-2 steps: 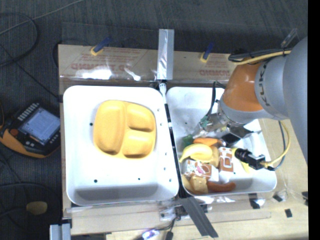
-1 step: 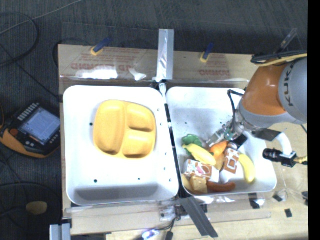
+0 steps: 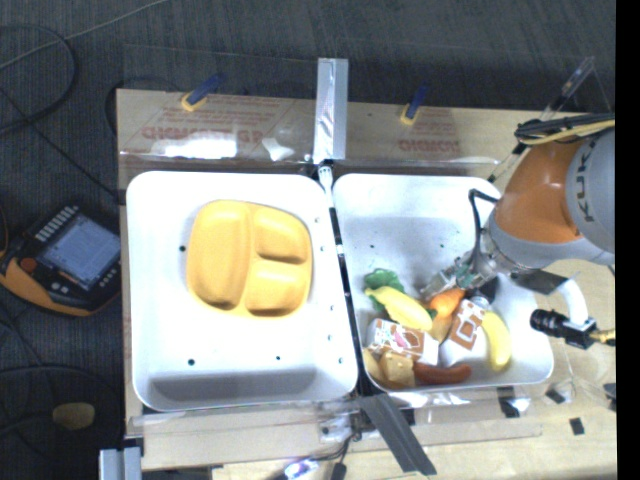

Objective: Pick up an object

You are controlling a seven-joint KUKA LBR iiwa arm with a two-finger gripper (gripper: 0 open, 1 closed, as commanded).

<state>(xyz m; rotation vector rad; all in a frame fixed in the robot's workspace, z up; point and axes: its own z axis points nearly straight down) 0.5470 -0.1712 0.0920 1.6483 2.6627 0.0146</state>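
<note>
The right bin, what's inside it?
In the right bin: two bananas, a carrot, a sausage, small cartons. The arm covers whatever lies beneath it.

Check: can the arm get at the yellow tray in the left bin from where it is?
Probably yes: the yellow tray lies alone and uncovered in the left bin; the hand is over the right bin's toys.

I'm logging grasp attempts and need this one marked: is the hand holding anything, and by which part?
It cannot be told. The hand is low among the toy foods in the right white bin, beside a small orange piece, but no grip is visible.
</note>
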